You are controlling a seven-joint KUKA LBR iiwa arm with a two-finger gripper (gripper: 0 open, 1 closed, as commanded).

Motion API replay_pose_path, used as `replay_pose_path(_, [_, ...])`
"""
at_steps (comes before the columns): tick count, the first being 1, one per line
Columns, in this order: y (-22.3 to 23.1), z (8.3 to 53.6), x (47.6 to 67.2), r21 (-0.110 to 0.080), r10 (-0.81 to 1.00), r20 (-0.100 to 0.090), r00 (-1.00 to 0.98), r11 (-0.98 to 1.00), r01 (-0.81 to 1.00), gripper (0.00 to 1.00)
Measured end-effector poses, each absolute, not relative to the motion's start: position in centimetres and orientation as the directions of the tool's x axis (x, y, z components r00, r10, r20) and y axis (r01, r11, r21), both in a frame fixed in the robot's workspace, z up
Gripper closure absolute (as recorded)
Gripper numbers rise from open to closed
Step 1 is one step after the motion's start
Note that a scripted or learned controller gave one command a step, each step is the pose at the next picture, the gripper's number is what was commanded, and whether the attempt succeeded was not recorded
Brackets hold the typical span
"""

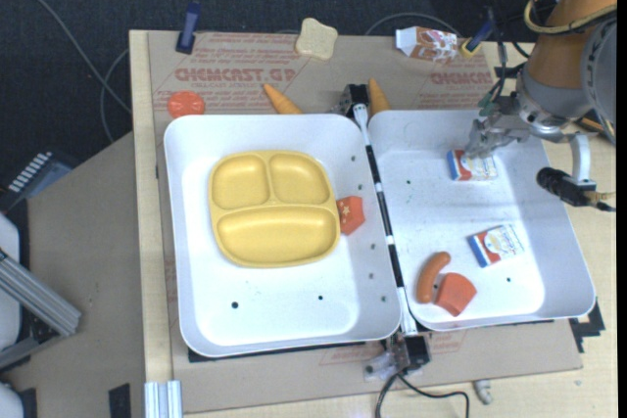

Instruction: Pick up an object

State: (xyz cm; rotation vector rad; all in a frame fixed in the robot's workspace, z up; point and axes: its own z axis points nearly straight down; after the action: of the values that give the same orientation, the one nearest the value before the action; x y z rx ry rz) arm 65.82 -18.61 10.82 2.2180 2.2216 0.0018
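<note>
My gripper (480, 148) hangs over the upper part of the right bin (421, 210), directly above a small white, red and blue carton (472, 165) lying on the bin floor. The fingertips reach down to the carton's top edge. A second, similar carton (495, 245) lies lower in the same bin. Near that bin's front lie an orange sausage (431, 274) and a red wedge-shaped piece (456, 293), touching each other. The arm's orange band (573, 29) shows at the upper right.
The left bin (196, 308) holds a yellow divided plate (272, 208) and a small red block (350, 213) beside it. Behind the bins lie a bread slice (315, 37), a carrot (281, 100), a red cap (183, 103) and another small carton (428, 43).
</note>
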Motion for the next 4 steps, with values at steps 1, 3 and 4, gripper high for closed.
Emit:
replay_pose_path(1, [-22.3, 15.3, 61.0, 0.0, 1.0, -0.001, 0.001, -0.001, 1.0, 1.0])
replay_pose_path(3, [-14.6, 9.0, 64.9, 0.009, 1.0, -0.002, -0.001, 0.002, 1.0, 0.0])
replay_pose_path(4, [-17.1, 17.3, 66.7, 0.004, 1.0, -0.002, 0.0, 0.0, 1.0, 0.0])
